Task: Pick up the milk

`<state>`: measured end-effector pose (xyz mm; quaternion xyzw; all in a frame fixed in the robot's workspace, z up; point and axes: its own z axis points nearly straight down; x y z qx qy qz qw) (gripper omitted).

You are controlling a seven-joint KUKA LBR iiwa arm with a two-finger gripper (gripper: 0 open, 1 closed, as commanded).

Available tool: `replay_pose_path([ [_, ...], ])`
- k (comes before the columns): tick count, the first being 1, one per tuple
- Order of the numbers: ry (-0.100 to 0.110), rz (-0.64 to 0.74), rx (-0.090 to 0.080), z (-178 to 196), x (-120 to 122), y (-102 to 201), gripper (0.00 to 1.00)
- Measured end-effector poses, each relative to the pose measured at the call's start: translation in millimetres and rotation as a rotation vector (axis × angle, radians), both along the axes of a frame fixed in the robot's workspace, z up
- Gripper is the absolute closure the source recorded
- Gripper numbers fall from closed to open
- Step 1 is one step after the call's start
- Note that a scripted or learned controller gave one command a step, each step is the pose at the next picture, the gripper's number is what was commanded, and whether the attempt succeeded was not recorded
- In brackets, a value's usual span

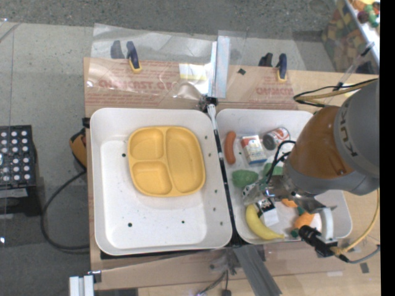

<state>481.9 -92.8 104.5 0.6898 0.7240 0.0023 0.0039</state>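
The milk (pixel 253 148) is a small red and white carton lying in the right bin (pixel 321 119), toward its far side, between a sausage and a can. My gripper (pixel 263 194) hangs low over the bin's middle, nearer the front than the milk and apart from it. It sits just above the banana and beside a green item. The arm's orange band and grey wrist hide the bin's right half.
A red sausage (pixel 229 147) lies left of the milk and a silver can (pixel 276 137) right of it. A green item (pixel 245 177), a banana (pixel 262 224) and an orange piece (pixel 303 218) lie toward the front. A yellow divided plate (pixel 166 160) sits in the left bin (pixel 111 227).
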Motion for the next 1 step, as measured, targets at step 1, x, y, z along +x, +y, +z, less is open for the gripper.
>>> replay_pose_path([
  [1,0.013,0.041,0.001,86.8,-3.2,53.2,1.00],
])
